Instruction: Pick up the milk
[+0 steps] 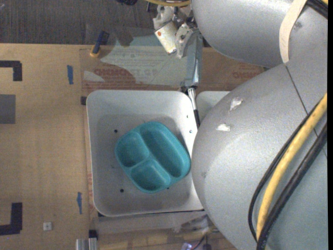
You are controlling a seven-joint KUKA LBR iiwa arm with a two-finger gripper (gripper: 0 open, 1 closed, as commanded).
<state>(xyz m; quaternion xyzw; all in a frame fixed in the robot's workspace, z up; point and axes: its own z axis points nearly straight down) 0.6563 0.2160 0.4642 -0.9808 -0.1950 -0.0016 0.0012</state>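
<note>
Two white bins sit on the bench, but the arm [260, 155] hides nearly all of the right bin [210, 100], leaving a corner at about 1 o'clock from the left bin's middle. The left bin [104, 113] holds a teal divided tray [152, 156], lying flat at its centre. No milk can be made out; whatever lies under the arm is covered. At 12 o'clock, small white parts [169, 33] hang by the arm, too unclear to name. Whether the gripper is open or closed cannot be told.
</note>
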